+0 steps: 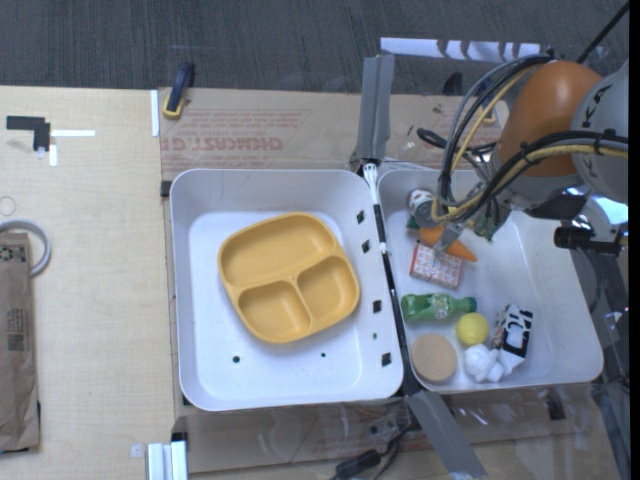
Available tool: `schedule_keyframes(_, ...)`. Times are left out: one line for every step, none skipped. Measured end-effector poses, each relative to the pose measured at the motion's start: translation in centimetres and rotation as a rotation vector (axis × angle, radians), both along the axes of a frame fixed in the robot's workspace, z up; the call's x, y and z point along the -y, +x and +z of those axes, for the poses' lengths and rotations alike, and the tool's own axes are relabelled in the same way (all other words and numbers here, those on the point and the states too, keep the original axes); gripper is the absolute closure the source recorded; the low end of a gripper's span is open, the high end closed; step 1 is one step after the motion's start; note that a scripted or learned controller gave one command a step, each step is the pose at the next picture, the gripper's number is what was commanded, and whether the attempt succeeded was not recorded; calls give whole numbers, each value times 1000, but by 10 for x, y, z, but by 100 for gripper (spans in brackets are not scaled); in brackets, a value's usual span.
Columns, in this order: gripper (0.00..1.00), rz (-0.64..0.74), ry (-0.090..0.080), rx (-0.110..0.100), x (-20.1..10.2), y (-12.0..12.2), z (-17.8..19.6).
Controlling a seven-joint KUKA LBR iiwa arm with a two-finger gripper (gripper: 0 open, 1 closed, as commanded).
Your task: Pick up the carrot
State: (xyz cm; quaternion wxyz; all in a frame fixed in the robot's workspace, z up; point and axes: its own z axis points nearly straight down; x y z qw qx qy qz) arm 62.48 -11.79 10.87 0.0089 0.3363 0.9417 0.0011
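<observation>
Two white bins are sitting side by side on the bench (90, 218), and you are working them from the right. Starting at the left, the left bin (200, 298) is carrying a yellow divided plate (288, 278), lying flat and slightly turned, probably parked there as a drop place for whatever you lift.

Moving across the divider, the right bin (560, 308) is holding the clutter. The carrot (445, 240) is lying near that bin's upper left, just above a red-and-white packet (436, 266) and touching or nearly touching it. Below that a green bottle (432, 308) is lying on its side, with a yellow ball (472, 329), a tan round disc (434, 356), a white fluffy lump (486, 364) and a black-and-white piece (514, 332) crowding the lower end.

Your hand (455, 233) is hanging right over the carrot's right end, reaching down from the arm (550, 118) with its cables trailing. You are seeing the hand against the carrot, but I cannot tell whether it is spread or pinched, nor whether the carrot is gripped. I judge the packet's closeness is making a clean grasp harder.
</observation>
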Motion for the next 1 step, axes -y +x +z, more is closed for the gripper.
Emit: schedule_keyframes(100,115,1,-14,-43,13,99)
